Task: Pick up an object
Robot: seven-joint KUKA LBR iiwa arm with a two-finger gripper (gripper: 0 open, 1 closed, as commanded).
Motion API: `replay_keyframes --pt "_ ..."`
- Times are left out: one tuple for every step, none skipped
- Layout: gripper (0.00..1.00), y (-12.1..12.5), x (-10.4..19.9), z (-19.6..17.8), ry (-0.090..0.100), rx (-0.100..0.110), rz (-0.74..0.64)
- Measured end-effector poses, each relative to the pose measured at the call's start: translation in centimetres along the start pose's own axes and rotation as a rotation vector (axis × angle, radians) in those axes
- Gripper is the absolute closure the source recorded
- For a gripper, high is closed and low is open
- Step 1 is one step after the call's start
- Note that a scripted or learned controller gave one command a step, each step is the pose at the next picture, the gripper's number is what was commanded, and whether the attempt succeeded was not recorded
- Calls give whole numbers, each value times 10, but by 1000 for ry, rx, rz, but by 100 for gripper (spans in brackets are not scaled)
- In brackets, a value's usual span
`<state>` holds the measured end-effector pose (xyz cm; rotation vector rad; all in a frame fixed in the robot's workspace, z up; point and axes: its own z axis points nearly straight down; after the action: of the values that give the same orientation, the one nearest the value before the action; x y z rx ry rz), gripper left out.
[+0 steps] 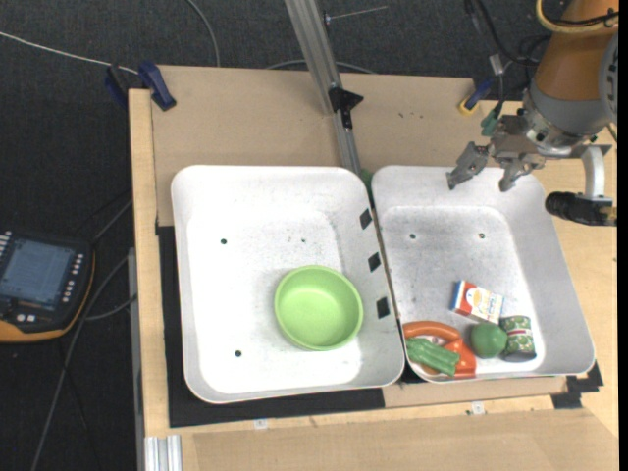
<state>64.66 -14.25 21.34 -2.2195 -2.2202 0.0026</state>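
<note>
Four small things crowd the lower right of the frame, in the near corner of the right bin [549, 263]: an orange dish [432, 333] with a green piece [434, 357] lying on it, a green ball [487, 340] just beside that, a dark can [518, 339] touching the ball on its right, and a small red-and-white carton [477, 302] just above them. Left of these, in the left bin [206, 214], sits a light green bowl [318, 307], alone and well apart from the cluster.

Farther back, at the upper right of the frame, my gripper [488, 172] hangs over the far rim of the right bin with its two fingers spread wide and nothing between them.

Everything I could take lies down the frame from me, toward the near edge of the counter [245, 96]. The carton is the closest piece, almost straight below my gripper in the frame, its long axis slanting from upper left to lower right. I judge the pick has not begun; the reach must run down the bin first.
</note>
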Motion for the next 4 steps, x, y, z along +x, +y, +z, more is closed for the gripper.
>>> replay_keyframes --pt "0 9 3 48 0 0 -1" --pt "0 6 2 111 0 2 0" --pt "100 8 2 96 -1 -5 0" --pt "100 8 13 45 -1 -7 -1"
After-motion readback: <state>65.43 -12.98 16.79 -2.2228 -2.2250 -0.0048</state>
